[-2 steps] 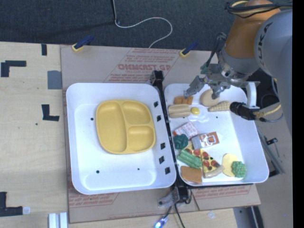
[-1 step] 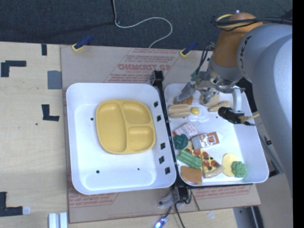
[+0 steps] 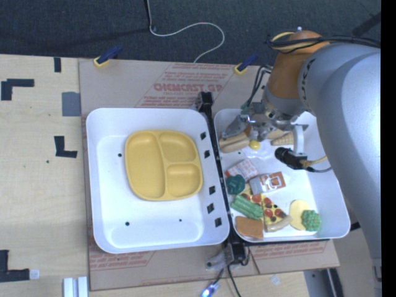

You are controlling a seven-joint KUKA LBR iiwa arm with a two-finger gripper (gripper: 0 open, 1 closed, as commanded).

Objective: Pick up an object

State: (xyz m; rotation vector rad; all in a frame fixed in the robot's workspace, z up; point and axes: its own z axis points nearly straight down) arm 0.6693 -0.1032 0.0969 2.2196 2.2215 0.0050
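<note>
Gripper (image 3: 247, 124), finger state impossible to tell, hangs at the right bin's (image 3: 331, 193) eleven o'clock corner over a hot-dog toy (image 3: 234, 143). More toy food (image 3: 263, 206) lies toward six o'clock; yellow tray (image 3: 164, 164) at nine.

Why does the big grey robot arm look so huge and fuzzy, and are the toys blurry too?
In the camera view, the grey arm sits close to the lens, so it looms large and soft-edged. The toy food, such as the broccoli, is small and a bit blurry. The yellow plate is evenly lit, with no strong glare, in the left bin.
</note>
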